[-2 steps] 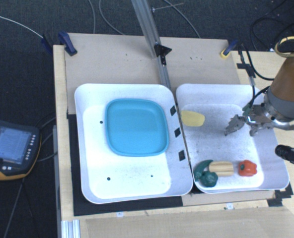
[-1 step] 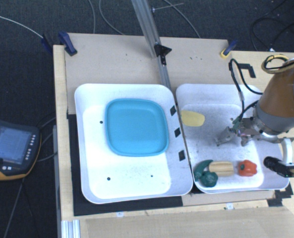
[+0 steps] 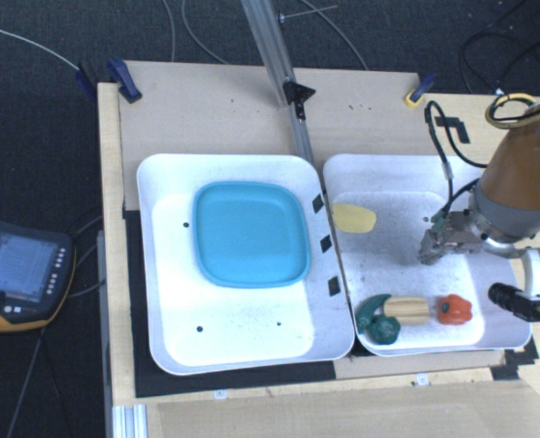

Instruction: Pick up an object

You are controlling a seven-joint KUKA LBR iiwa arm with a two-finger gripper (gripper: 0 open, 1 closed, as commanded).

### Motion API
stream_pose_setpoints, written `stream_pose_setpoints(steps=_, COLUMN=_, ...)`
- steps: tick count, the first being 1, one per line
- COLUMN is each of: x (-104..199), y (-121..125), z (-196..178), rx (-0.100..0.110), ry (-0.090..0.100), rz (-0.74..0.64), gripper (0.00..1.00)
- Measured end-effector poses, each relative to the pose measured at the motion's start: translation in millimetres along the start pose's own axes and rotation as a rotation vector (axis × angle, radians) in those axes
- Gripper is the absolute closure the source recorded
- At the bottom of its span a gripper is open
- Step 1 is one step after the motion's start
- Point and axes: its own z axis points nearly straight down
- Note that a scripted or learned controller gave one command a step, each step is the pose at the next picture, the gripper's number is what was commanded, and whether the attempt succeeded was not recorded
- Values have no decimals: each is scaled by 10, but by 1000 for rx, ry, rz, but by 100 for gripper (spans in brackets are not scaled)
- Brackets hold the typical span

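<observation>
The jaws (image 3: 431, 250) hang low over the middle of the right bin (image 3: 398, 185), near its floor; they are too small and dark to tell whether they are spread or pressed together, and nothing shows between them. The arm (image 3: 516, 176) comes in from the right edge.

Nearest below the jaws, along the bin's front wall, lie three things in a row: a red piece (image 3: 453, 309), a tan stick (image 3: 407, 309) touching it, and a green lump (image 3: 378, 320) at the left end. A yellow piece (image 3: 354, 218) lies apart by the bin's left wall.

The red piece looks like the likeliest pick: small, rounded, probably light hard plastic, so slippery and apt to roll. I would take it across its widest part, closing from the free front and back, since the stick crowds its left side.

The left bin (image 3: 160, 245) holds a blue plate (image 3: 252, 234). Both bins sit on the counter (image 3: 206, 108).
</observation>
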Motion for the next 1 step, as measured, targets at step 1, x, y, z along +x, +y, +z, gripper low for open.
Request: stream_pose_setpoints(steps=1, x=101, y=-8, z=-508, rx=-2, ry=-1, rz=-1, gripper=100)
